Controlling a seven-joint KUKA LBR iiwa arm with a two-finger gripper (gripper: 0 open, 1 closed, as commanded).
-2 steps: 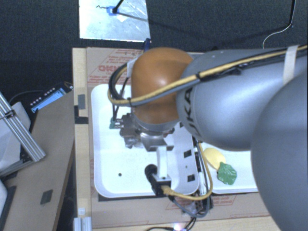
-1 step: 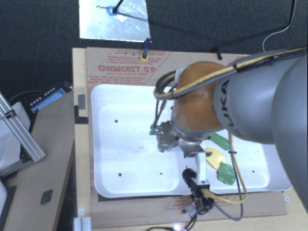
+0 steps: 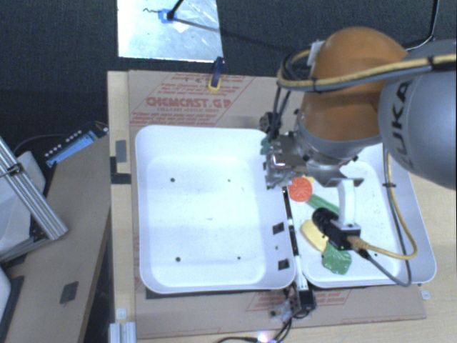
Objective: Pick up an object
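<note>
My gripper (image 3: 275, 171) hangs under the orange wrist band, at the left edge of the right bin (image 3: 410, 241), close to the wall shared with the left bin (image 3: 207, 213). Just to its right lies an orange round object (image 3: 300, 189). Below that a long green piece (image 3: 325, 204) runs at a slant. A yellow object (image 3: 312, 233) and a crumpled green object (image 3: 337, 261) rest nearer the front. The arm's bulk hides the back part of the right bin.
A black connector (image 3: 335, 232) with a yellow cable (image 3: 385, 252) hangs from the arm over the right bin. Both bins sit on a cardboard sheet (image 3: 189, 98). A shiny square plate (image 3: 169, 20) lies behind the bench.
</note>
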